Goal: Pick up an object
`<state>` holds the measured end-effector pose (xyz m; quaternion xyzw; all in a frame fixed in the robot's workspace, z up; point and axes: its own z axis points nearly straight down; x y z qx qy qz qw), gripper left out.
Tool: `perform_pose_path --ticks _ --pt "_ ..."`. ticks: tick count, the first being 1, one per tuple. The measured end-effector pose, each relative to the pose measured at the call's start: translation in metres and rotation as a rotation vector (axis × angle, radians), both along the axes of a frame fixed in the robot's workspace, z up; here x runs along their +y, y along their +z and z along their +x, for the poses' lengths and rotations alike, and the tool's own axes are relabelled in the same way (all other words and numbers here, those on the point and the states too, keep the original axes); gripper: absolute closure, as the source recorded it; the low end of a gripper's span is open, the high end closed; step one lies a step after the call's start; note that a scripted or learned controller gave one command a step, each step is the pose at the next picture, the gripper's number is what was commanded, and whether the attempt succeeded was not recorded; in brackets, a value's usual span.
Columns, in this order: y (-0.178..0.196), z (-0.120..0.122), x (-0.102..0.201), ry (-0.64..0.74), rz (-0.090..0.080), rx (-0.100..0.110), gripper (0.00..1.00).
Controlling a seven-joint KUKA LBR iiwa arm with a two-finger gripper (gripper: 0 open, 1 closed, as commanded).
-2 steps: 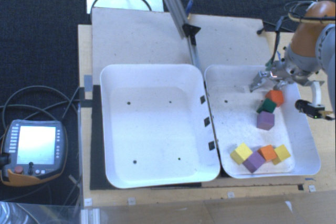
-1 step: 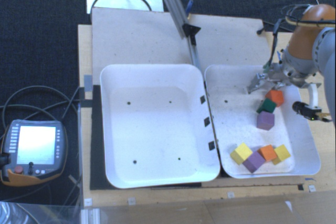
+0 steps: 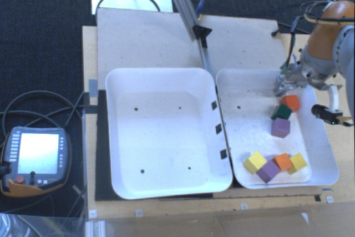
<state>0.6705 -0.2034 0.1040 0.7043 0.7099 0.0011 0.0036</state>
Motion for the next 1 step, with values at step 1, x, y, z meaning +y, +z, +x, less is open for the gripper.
perform_pose_path --ticks 1 --pt "0.0450 0.0030 0.0008 -0.003 0.001 -0.001 1.00"
